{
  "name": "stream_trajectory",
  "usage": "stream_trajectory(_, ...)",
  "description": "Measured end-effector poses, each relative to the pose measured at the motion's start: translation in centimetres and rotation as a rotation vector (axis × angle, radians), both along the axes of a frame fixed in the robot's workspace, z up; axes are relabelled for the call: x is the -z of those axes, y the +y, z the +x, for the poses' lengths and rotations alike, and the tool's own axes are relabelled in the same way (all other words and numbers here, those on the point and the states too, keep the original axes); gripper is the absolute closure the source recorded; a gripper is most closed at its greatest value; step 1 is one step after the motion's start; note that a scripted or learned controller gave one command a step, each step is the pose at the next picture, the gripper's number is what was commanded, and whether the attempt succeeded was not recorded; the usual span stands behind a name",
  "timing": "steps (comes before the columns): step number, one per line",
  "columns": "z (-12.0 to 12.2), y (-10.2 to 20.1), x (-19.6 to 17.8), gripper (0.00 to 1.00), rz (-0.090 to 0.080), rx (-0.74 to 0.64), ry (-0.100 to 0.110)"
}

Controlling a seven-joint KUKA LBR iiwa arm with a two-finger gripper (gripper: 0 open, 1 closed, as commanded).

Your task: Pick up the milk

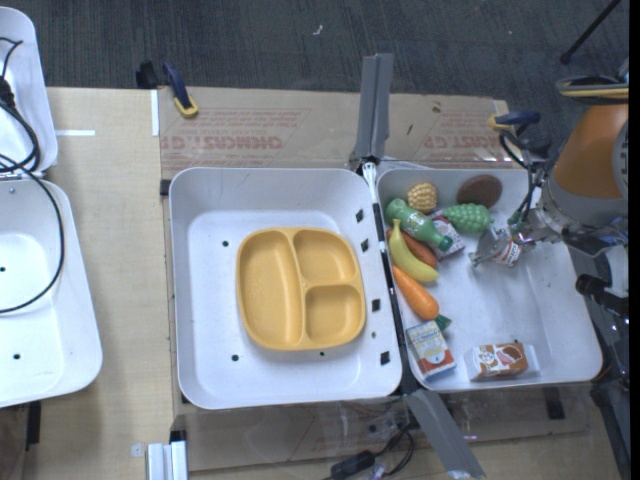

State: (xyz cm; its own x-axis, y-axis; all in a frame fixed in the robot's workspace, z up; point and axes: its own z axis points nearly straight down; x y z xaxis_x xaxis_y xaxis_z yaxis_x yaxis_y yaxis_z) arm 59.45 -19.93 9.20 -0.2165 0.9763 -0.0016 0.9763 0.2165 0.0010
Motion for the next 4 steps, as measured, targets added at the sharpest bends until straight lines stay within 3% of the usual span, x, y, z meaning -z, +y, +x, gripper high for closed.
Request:
stream_trajectory(1,-0.8,-0.6,-0.9,0.0,0.0,-0.081,0.001)
stream_trajectory(2,-0.8,-0.6,-1.7,1.0,-0.001,-0.083,0.002)
stream_trajectory(3,1.3,2.7,-12.1,1.0,-0.001,-0.42,-0.001)
stream_trajectory(4,1.2,6.3,-0.6,1.0,-0.004,-0.021,-0.012)
